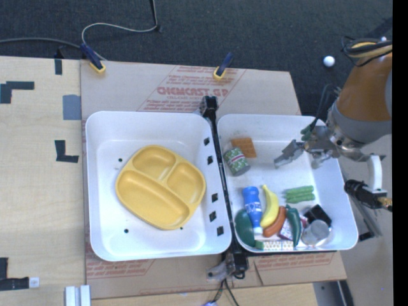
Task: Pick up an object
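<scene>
The right bin (331, 171) served as the landmark. Inside it, near its front wall, several small things lay close together: a blue bottle (252, 204) with a white label, a yellow banana (271, 204) touching the bottle on its right side, an orange carrot-like piece (275, 224) just below the banana, a dark green round piece (244, 224) at the bottle's lower end, and a dark green pepper-like piece (293, 220) beside the carrot. A light green ridged piece (298, 194) lay a little further back, and a grey and black thing (315, 225) sat in the front right corner. Near the bin's left wall stood a green can (238, 161), tilted, with a brown flat block (244, 146) just behind it. The label on the can and the bottle was too small to read.

The gripper (289, 153) hung over the back part of the right bin, above bare white floor, apart from all the things. Its fingers stood spread apart and nothing was between them.

The left bin (102, 171) held a yellow divided plate (160, 186). Behind both bins the cardboard sheet (185, 91) carried red print that read "CHEMCAST GP".
</scene>
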Robot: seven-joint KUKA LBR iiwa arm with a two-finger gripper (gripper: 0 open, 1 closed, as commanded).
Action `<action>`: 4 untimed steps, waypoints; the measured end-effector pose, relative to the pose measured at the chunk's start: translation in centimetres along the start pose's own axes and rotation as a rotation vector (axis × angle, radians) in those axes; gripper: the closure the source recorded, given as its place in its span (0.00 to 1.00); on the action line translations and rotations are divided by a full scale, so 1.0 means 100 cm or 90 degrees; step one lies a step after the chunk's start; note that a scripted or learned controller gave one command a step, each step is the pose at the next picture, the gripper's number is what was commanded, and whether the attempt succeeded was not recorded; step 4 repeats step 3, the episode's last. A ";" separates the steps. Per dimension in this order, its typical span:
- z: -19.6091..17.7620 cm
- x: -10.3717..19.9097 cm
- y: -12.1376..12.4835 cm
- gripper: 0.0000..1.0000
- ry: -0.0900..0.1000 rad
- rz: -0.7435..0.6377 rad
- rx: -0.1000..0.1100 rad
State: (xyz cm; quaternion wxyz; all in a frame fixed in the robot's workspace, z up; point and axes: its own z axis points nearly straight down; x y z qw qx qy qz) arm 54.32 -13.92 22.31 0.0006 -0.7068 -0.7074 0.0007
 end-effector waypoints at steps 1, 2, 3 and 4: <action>0.138 -0.007 -0.048 0.00 0.000 0.001 -0.001; 0.128 -0.008 -0.047 1.00 -0.001 0.001 -0.004; -0.025 0.039 -0.059 1.00 0.000 0.000 -0.002; -0.025 0.039 -0.059 1.00 0.000 0.000 -0.002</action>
